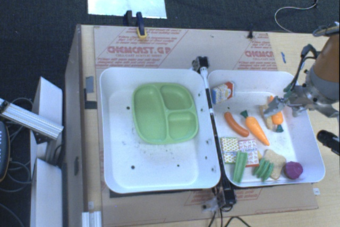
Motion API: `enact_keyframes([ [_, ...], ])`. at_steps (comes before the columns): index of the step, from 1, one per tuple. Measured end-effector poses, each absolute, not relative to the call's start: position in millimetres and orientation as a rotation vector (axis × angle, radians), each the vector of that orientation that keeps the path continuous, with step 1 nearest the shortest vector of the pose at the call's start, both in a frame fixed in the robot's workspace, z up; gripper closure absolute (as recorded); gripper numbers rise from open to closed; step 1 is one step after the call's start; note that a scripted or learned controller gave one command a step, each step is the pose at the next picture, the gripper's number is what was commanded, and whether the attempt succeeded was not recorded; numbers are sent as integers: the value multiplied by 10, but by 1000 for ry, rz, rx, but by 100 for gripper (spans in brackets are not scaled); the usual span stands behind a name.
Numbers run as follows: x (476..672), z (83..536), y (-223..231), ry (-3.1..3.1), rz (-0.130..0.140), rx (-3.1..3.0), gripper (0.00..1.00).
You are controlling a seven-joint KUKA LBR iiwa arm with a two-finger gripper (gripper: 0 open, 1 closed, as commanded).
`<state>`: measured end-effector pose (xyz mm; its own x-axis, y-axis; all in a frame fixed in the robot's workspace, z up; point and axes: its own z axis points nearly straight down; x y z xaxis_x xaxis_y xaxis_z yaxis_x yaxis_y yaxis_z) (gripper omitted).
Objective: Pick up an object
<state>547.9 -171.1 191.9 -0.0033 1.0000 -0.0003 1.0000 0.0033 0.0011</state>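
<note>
My gripper [275,107] hangs low over the right side of the right bin [313,154], reaching in from the right. Directly under and beside it lie a small orange piece [277,118] and a tan piece [264,109]; whether it touches them I cannot make out. A carrot with a green top [256,129] and an orange sausage shape [235,124] lie just to its left. Further off are a small milk carton [223,91], a patterned card [239,149], green bean pods [240,166], a tan toast shape [274,161] and a purple lump [294,169].
The left bin [119,167] holds a green divided plate [164,112]. A black ridge [211,114] runs between the two bins. The grey arm with its orange band [326,61] stands over the right bin's far right edge.
</note>
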Motion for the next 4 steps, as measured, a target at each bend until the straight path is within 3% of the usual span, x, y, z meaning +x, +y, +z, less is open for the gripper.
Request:
enact_keyframes([
  [1,5561,844,-1611,2222,2,2218,0],
  [2,5565,948,-1613,2221,4,2216,100],
  [3,5524,1851,-782,2225,5,2215,100],
  [4,5435,2425,-376,2225,4,2214,100],
])
